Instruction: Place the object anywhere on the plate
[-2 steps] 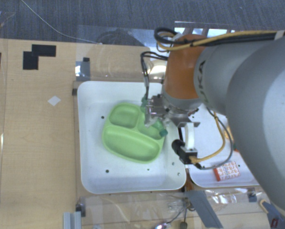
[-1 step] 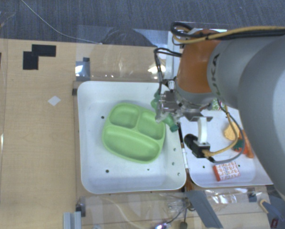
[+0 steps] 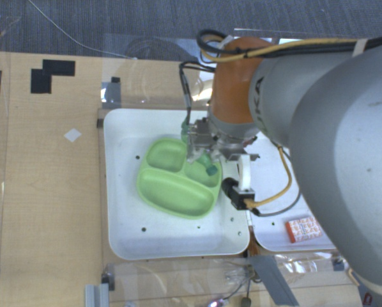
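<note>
A light green divided plate (image 3: 175, 187) lies in the left white bin (image 3: 124, 235). My gripper (image 3: 202, 153) hangs over the plate's right rear compartment, under the orange wrist band. A small teal object (image 3: 211, 169) shows right at the gripper's lower tip, over or on that compartment. I cannot tell whether the object rests on the plate or is held. The arm hides the plate's far right rim.
A red and white box (image 3: 303, 229) lies in the right bin (image 3: 274, 242), partly under the arm. A black and yellow cable fitting (image 3: 239, 196) hangs beside the plate's right edge. The bulky grey arm covers most of the right side.
</note>
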### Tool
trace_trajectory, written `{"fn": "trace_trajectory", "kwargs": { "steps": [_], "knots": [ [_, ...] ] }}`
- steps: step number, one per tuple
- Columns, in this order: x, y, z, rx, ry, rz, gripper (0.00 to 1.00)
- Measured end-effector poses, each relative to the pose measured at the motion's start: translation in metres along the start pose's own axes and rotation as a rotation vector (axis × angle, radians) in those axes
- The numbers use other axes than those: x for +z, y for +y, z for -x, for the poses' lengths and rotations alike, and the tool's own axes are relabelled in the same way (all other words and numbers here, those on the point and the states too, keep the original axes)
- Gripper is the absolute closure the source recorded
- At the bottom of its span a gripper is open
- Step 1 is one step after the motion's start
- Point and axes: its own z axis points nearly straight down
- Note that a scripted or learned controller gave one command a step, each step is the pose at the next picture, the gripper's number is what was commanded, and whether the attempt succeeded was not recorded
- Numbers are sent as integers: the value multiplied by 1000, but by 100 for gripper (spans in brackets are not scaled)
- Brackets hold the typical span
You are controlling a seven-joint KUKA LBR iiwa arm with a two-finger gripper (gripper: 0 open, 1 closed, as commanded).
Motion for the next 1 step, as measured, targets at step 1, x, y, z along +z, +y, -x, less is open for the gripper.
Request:
{"fn": "trace_trajectory", "kwargs": {
  "steps": [1],
  "knots": [
    [-4,20,61,3,-1,2,100]
  ]
}}
